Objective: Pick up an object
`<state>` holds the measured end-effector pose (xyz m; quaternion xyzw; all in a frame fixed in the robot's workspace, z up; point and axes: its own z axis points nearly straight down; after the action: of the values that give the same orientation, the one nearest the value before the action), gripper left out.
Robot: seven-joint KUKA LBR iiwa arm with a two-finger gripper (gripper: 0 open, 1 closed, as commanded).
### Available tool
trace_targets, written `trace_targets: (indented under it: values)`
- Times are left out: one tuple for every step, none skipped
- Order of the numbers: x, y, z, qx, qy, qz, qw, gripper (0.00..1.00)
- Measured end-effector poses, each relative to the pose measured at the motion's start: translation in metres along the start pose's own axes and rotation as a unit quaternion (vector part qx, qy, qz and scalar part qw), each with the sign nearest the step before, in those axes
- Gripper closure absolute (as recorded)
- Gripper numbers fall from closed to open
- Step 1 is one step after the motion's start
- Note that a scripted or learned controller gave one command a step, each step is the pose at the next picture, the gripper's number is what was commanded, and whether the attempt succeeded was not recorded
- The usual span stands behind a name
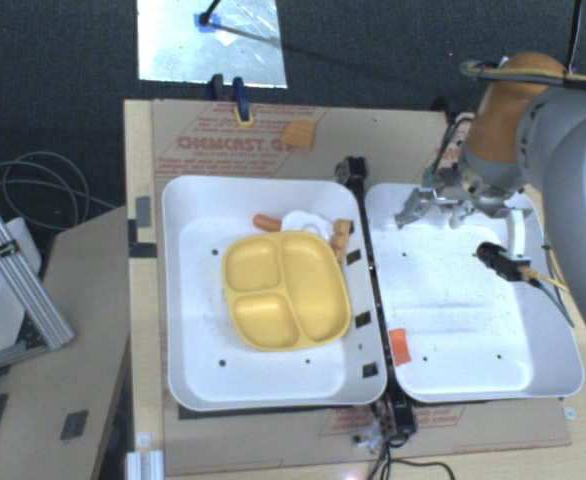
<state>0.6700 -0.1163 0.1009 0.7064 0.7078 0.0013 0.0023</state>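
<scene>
2 shallow white bins are seen side by side on the table point(143, 148). In the left bin point(188, 298) a yellow divided tray point(284, 290) with 3 compartments lies near the middle, tilted slightly. Just beyond its far edge, an orange sausage-shaped piece point(267, 223) is found beside a white object point(306, 225), and a small tan piece point(341, 234) is placed near the bin's right wall. In the right bin point(473, 368) a small orange-red block point(399, 346) rests against the left wall, toward the near side. The arm point(553, 138) is reached in from the right, and the jaws point(436, 204) are held over the far part of the right bin, well apart from the block. Nothing is seen between the jaws; how far they are parted cannot be told
</scene>
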Motion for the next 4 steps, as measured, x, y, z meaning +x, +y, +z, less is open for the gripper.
trace_targets:
  values:
    - [-0.062, 0.000, -0.073, -0.002, -0.002, 0.002, 1.0000, 0.00]
    - [-0.001, -0.080, -0.087, 0.004, 0.002, -0.001, 1.0000, 0.00]
    - [-0.004, -0.189, -0.041, 0.008, 0.002, 0.003, 1.0000, 0.00]
    - [-0.054, -0.062, -0.009, -0.002, -0.002, -0.002, 1.0000, 0.00]
